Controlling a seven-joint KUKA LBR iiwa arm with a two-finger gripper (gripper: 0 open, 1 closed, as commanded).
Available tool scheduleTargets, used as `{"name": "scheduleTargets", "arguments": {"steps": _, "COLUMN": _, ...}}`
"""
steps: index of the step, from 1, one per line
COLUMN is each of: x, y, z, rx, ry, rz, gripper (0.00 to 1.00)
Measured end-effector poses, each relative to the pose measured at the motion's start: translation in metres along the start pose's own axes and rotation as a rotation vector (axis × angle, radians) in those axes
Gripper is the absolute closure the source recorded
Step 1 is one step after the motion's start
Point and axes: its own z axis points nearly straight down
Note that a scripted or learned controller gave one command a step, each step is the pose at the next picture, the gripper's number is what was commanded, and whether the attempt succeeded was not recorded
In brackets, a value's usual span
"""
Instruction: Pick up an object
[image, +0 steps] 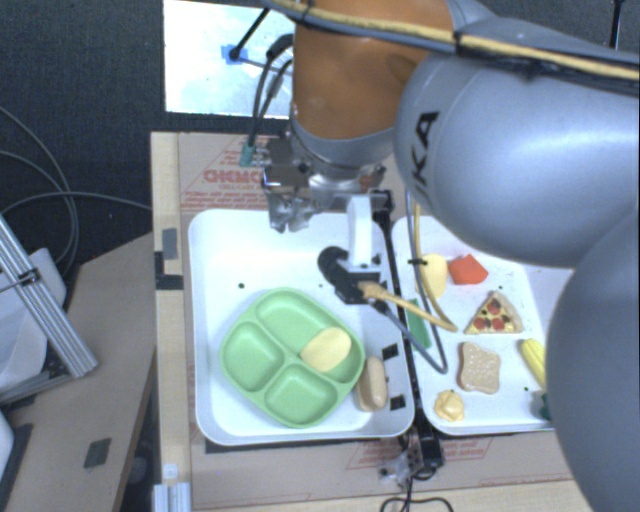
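My gripper (290, 216) hangs over the far part of the left bin (215, 262), above bare white floor, with nothing visibly held. Nearer the front of that bin lies a green divided plate (270, 362), and a pale yellow oval food piece (327, 349) rests on its right side. A tan bread roll (372, 384) lies just right of the plate by the bin's wall.
The right bin (500, 420) holds a red block (467, 269), a pizza slice (496, 316), a slice of toast (480, 367), a pale yellow fruit (434, 272), a small yellow piece (449, 405) and a yellow corn-like piece (533, 358). The arm's big grey body overhangs it.
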Motion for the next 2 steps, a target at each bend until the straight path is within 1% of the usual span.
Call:
{"name": "scheduleTargets", "arguments": {"steps": 1, "x": -0.043, "y": 0.066, "z": -0.152, "rx": -0.005, "ry": -0.004, "rz": 0.007, "gripper": 1.00}}
{"name": "scheduleTargets", "arguments": {"steps": 2, "x": -0.087, "y": -0.026, "z": -0.183, "rx": 0.011, "ry": -0.004, "rz": 0.005, "gripper": 1.00}}
